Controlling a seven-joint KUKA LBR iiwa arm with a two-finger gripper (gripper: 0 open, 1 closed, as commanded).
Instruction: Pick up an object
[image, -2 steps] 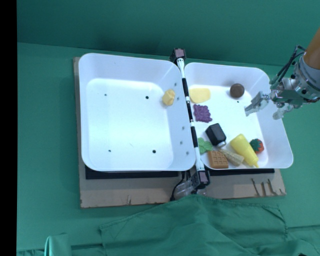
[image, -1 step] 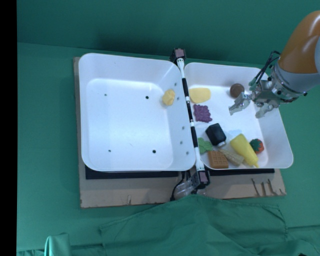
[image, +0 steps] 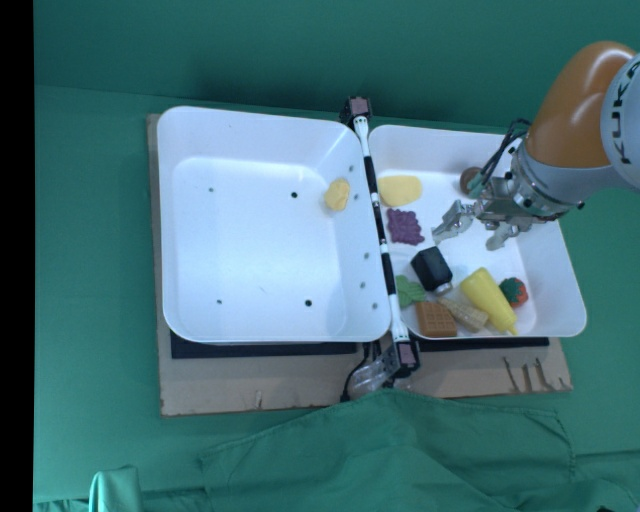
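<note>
The tool (image: 478, 224) is held above the right bin (image: 560, 300), its fingers spread apart with nothing between them. Near it, toward the bin's near left, a black cylinder (image: 432, 268) lies on its side; it is judged light, rigid and smooth, best taken across its curved sides. A yellow corn-shaped piece (image: 489, 297), a ridged waffle block (image: 436, 318) and a knobbly purple grape cluster (image: 404, 225) look like hard plastic. A small yellow lump (image: 338, 194) is seen in the left bin (image: 200, 150).
</note>
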